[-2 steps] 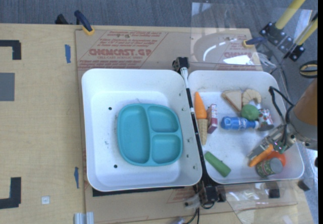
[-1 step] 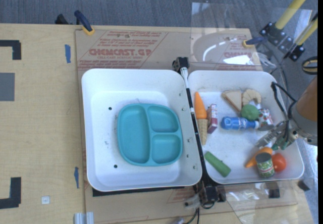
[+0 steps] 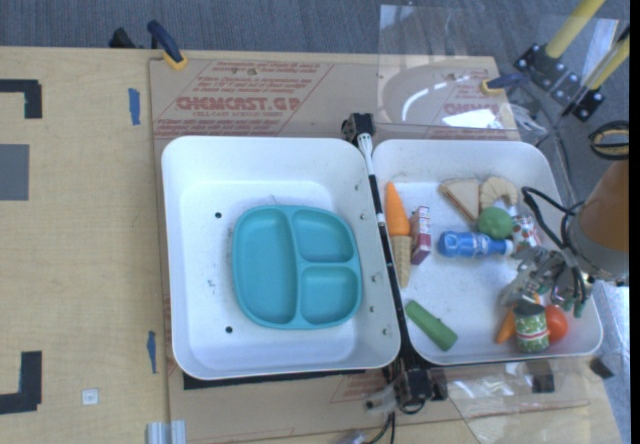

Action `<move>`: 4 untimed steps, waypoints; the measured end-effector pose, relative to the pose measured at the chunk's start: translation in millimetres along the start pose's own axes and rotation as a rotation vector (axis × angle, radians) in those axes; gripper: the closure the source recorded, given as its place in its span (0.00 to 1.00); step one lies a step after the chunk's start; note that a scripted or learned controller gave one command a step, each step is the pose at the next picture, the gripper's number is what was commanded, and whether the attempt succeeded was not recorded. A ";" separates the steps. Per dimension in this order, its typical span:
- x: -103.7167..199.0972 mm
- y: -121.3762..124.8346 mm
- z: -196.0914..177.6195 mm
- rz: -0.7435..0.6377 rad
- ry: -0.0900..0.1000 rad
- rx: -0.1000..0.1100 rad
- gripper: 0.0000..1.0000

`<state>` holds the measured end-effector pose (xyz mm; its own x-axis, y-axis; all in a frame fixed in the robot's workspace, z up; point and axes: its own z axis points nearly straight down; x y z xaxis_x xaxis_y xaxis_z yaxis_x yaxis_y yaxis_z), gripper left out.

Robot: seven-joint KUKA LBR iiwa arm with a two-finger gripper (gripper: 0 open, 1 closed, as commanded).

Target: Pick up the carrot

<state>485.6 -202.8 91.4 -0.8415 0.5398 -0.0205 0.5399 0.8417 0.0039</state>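
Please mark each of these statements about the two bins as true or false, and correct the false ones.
1. The teal divided plate lies in the left bin. True.
2. The carrot lies on the teal plate. False: it lies in the right bin, close to the wall between the two bins.
3. The gripper is over the right side of the right bin, away from the carrot. True.
4. The blue bottle stands upright. False: it lies on its side, near the middle of the right bin.
5. The green block lies in the left bin. False: it lies in the right bin, toward the near edge.
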 end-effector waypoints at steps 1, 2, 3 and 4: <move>1.0 3.2 1.4 -0.003 0.001 -0.004 0.00; -2.2 4.6 -11.1 -0.004 -0.009 -0.006 1.00; -4.3 6.2 -21.5 -0.005 -0.016 -0.009 1.00; -4.6 -4.7 0.2 -0.279 0.002 -0.007 1.00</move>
